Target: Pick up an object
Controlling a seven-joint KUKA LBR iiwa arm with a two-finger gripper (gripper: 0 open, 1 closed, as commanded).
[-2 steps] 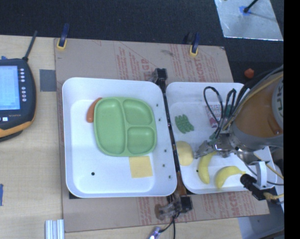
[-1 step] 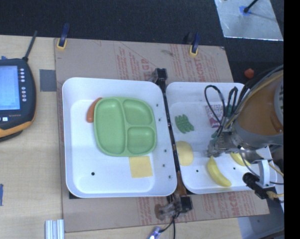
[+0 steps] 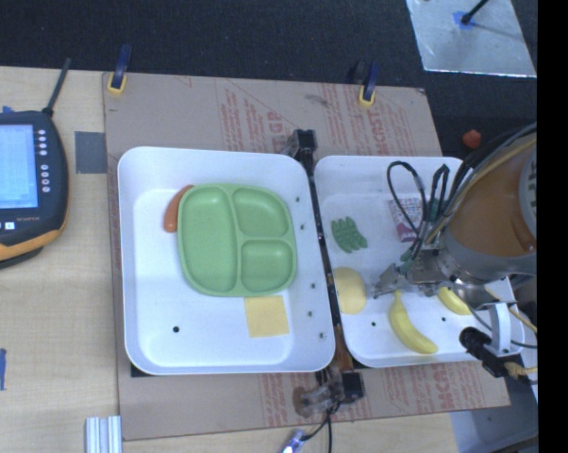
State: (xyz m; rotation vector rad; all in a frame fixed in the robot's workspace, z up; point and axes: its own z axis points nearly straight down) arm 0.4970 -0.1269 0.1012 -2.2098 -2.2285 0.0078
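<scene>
The right bin (image 3: 378, 173) holds a round yellow lemon-like piece (image 3: 350, 291) by its left wall and a banana (image 3: 411, 328) near the front. It also holds a green bean cluster (image 3: 348, 234), a pink-white packet (image 3: 404, 217), and another yellow piece (image 3: 454, 301) partly under the arm. My gripper (image 3: 394, 283) sits low in this bin, just right of the lemon-like piece and above the banana. Nothing is visibly held.
The left bin (image 3: 142, 338) holds a green divided plate (image 3: 237, 241), a yellow square slice (image 3: 267, 315) and an orange piece (image 3: 174, 209) tucked under the plate's left edge. A teach pendant (image 3: 15, 187) lies far left. Black cables (image 3: 416, 192) hang over the right bin.
</scene>
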